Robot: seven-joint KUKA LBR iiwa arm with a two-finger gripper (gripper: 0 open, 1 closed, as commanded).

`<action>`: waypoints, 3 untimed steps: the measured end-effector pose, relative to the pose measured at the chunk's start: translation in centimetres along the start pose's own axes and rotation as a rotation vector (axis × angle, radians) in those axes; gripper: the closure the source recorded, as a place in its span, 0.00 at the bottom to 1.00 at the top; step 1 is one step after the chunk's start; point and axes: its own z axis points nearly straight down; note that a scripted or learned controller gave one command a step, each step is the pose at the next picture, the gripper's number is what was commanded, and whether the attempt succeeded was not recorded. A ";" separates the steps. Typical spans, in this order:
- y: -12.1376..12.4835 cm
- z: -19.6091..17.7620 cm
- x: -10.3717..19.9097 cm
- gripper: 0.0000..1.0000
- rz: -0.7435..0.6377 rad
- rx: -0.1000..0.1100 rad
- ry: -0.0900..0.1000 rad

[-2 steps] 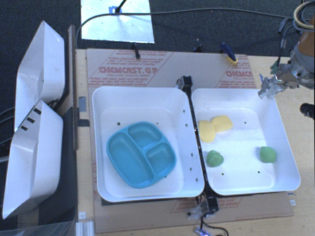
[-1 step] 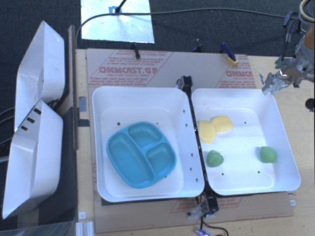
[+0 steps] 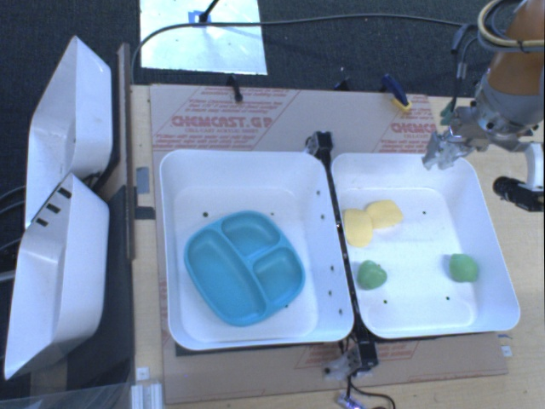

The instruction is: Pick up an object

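Note:
The right bin (image 3: 485, 228) holds two pale yellow pieces, one (image 3: 384, 214) near its middle left and another (image 3: 358, 228) touching it by the divider. A green piece (image 3: 371, 274) lies lower left in that bin, and a second green piece (image 3: 463, 267) lies at its right. My gripper (image 3: 443, 153) hangs over the bin's far right corner, well away from all of them. Nothing shows between its fingers.
The left bin (image 3: 183, 313) carries a blue divided plate (image 3: 244, 266). Spare white bins (image 3: 64, 186) are stacked off the bench's left side. A blue and yellow clamp (image 3: 397, 93) sits on the cardboard at the back, and black cables run behind the bins.

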 end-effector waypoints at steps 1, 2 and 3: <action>0.0 1.1 4.8 1.00 0.000 0.000 0.000; 0.9 0.5 10.6 1.00 0.000 -0.001 -0.001; 1.1 0.4 14.9 1.00 0.001 0.000 0.000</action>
